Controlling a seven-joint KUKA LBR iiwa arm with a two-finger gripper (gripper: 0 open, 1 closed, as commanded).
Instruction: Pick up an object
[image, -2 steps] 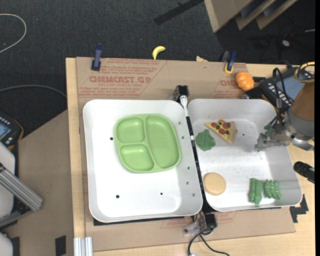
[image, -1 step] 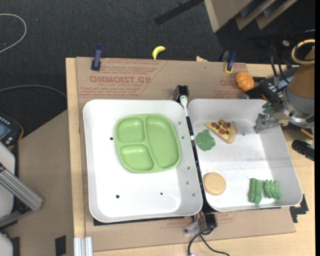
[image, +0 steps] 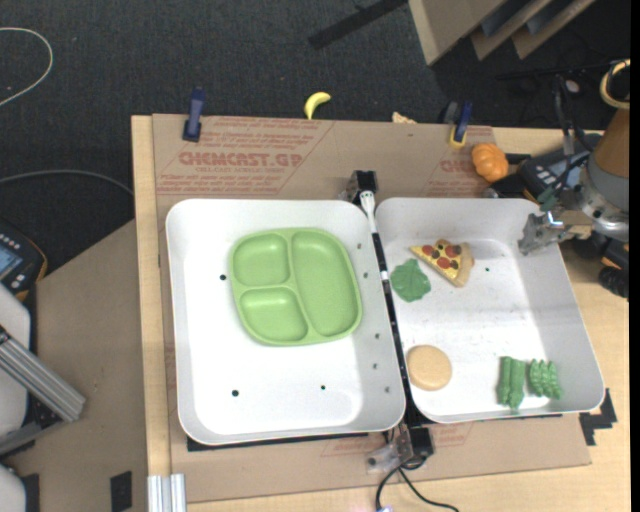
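**A:** Where are the things it could pick up?

**B:** All in the right bin (image: 575, 300). A pizza slice (image: 443, 260) lies at about eleven o'clock from the bin's middle, with a green leafy piece (image: 410, 281) just beside it toward nine. A round tan cookie (image: 430, 367) sits at seven o'clock, near the inner wall. A bunch of green beans (image: 528, 381) lies at five o'clock, close to the front rim.

**A:** And the gripper?

**B:** The gripper (image: 541, 229) is at the bin's one o'clock corner, over the rim, well apart from every item. It is small and blurred there; I cannot tell how its jaws stand, and nothing visible sits between them.

**A:** The other bin?

**B:** The left bin (image: 200, 330) holds a green divided plate (image: 296, 286), roughly central, leaning toward twelve.

**A:** Anything outside the bins?

**B:** On the brown board (image: 260, 160), an orange fruit-like object (image: 489, 160) at the right bin's twelve o'clock, and a yellow banana (image: 317, 103) off the far edge.
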